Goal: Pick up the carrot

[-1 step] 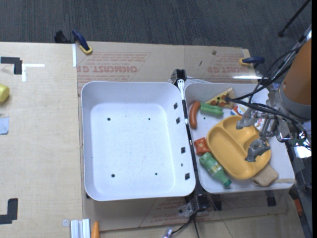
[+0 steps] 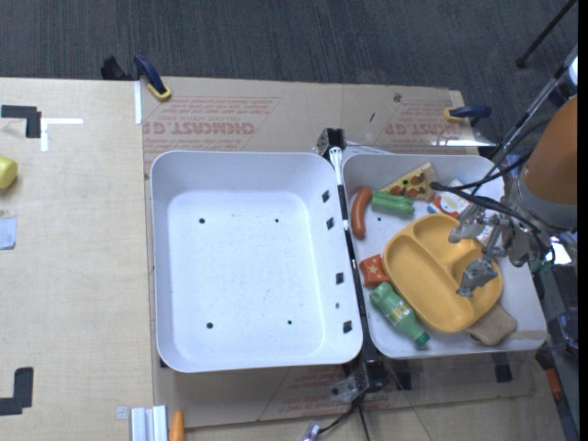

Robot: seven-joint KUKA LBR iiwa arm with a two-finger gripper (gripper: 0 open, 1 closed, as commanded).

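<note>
The carrot (image 2: 359, 211) is a short orange-red stick lying along the left wall of the right bin (image 2: 432, 345), beside a green piece (image 2: 392, 204). My gripper (image 2: 469, 254) hangs over the right half of a yellow divided plate (image 2: 424, 278), well to the right of the carrot and a little nearer the front. Its two grey fingers (image 2: 476, 277) stand apart, open, with nothing between them.
The right bin also holds a pizza slice (image 2: 411, 182), a small red item (image 2: 372, 269), a green bottle (image 2: 400, 312) and a slice of bread (image 2: 493, 327). The left bin (image 2: 165, 246) adjoins it. A yellow object (image 2: 5, 173) lies at the bench's far left.
</note>
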